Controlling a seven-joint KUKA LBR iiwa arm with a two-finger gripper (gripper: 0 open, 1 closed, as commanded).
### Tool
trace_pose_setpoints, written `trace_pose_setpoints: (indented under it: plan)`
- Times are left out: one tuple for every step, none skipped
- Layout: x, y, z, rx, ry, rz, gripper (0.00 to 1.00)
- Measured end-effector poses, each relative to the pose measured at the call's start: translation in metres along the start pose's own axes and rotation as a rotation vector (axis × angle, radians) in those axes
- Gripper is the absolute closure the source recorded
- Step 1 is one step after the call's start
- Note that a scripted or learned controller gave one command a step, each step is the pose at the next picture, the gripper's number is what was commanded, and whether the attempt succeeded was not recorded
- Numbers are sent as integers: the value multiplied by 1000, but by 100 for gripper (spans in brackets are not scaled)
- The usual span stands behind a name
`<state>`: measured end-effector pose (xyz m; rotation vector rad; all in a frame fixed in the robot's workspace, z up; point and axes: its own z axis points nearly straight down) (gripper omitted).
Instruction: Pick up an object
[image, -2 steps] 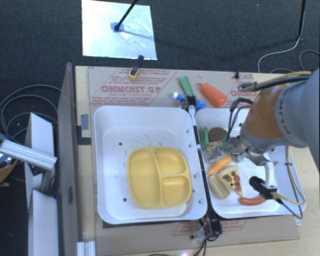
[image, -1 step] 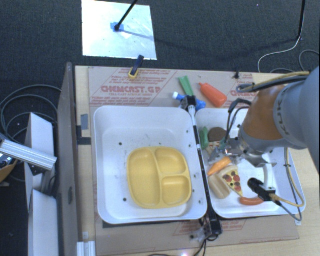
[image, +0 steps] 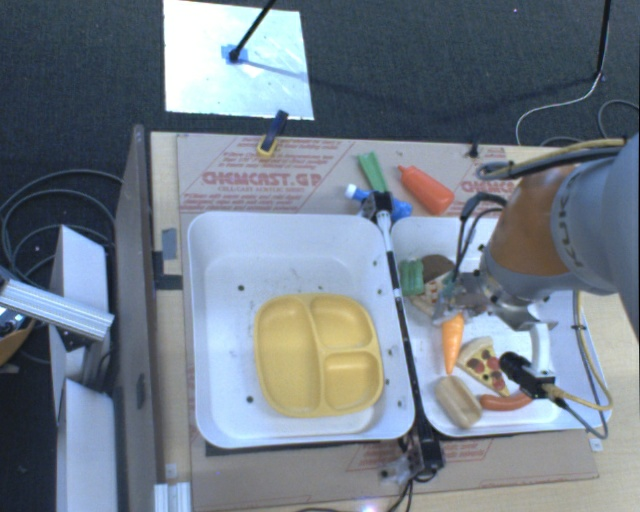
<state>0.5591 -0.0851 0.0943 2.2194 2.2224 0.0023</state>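
One gripper (image: 458, 297) hangs low in the right bin (image: 570, 415), just above the toy carrot (image: 452, 343); its state I cannot tell.

Right bin (image: 520, 415): several toy foods are seen. An orange carrot (image: 452, 341) lies roughly upright in view, thick end toward the top, tip toward the bottom, just beside the bin's left wall. A pizza slice (image: 484, 364) with red toppings is placed just right of the carrot, nearly touching it. A tan bread roll (image: 457, 401) lies below both, near the bin's front-left corner. A reddish sausage (image: 505, 402) lies flat beside the roll, toward the right. A green block (image: 411, 277) rests against the left wall, with a brown item (image: 434, 268) beside it, partly hidden and hard to identify.
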Motion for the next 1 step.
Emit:
trace_pose_setpoints:
  plan:
    - [65,-8,-95,-6,2,-9,100]
